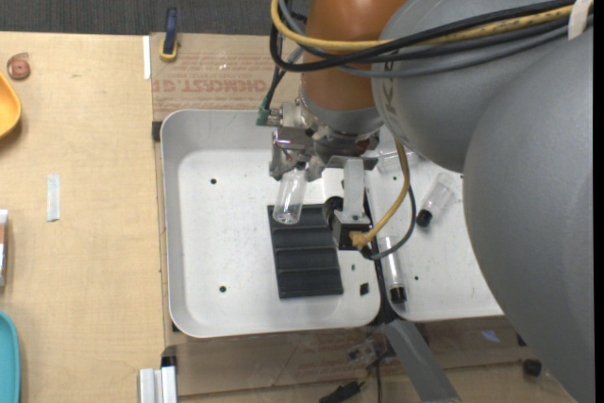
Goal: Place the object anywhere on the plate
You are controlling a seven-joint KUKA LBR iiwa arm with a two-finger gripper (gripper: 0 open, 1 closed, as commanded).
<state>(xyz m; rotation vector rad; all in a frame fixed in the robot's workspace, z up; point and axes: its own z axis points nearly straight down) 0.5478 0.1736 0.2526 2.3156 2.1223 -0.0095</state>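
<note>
Tube: clear and narrow, dark at its lower end. It stands tilted just under the gripper, with its lower end at the far edge of the plate. You cannot tell whether it touches the plate or hangs just above it.
Handling: judge it light, stiff, smooth-walled and probably brittle. Laid on its side it will roll, and a hard pinch may make it slip. Take it across the middle of the barrel with gentle force.
Plate: a black ribbed slab lying flat in the left bin, toward that bin's right wall. Read it as the target. The ribs should check rolling if you lay the tube along them.
Gripper: over the far right part of the left bin, directly above the tube. You cannot tell whether the claw is apart, together or clamped on the tube, because the wrist hides the contact.
Left bin: holds the plate and the tube.
Right bin: largely covered by the arm. It holds a short tube, tilted, with a dark cap, and a long tube lying just beside the wall shared with the left bin.
Stage: judged as the release, not yet confirmed.
</note>
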